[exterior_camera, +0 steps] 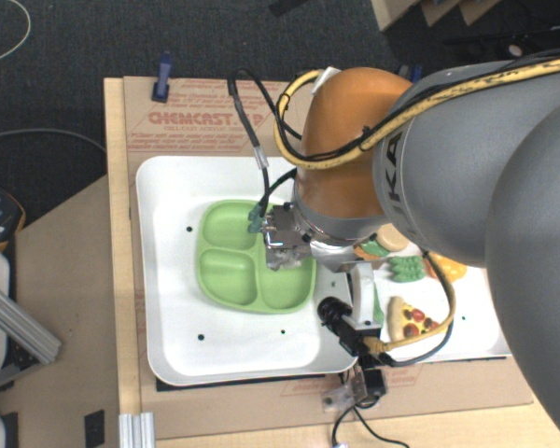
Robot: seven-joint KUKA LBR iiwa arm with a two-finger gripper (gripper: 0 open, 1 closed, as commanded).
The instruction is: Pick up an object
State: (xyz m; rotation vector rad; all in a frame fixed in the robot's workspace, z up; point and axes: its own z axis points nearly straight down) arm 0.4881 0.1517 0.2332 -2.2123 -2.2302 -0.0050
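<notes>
Here, green tray (231,267) mid left bin (163,250), arm (467,175) crowding right rim.

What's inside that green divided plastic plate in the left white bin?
The green divided plastic plate shows bare compartments on its left and lower parts. Its upper right part is covered by the grey arm's orange-banded wrist, so anything lying there cannot be seen.
</notes>
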